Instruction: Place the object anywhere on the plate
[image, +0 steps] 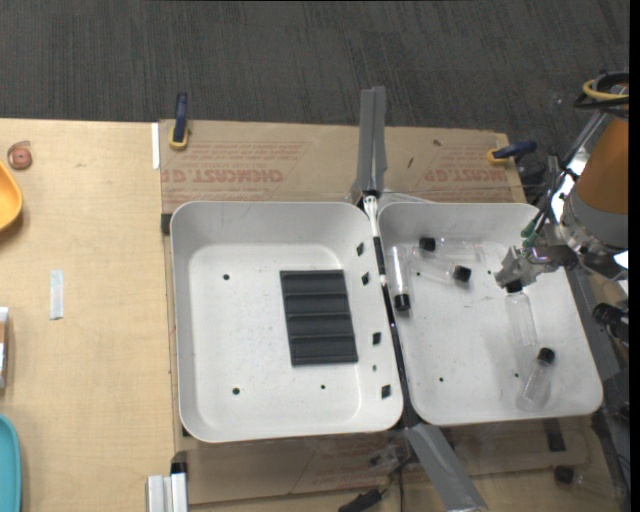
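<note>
The black ridged plate (318, 317) lies flat in the middle of the left bin (200, 240). Several clear tubes with black caps lie in the right bin (480, 395): one (399, 277) along its left wall, two (437, 246) (461, 272) near the back, and one (537, 378) at the front right. My gripper (514, 276) hangs over the right part of the right bin, just above the upper end of another clear tube (522, 318). Nothing visibly sits in it.
An upright grey bar (372, 140) stands behind the seam between the bins. Cardboard (280, 165) lies under both bins, held by clamps (180, 125) (510, 153) at the back. Small black clips (380, 338) line the shared bin wall.
</note>
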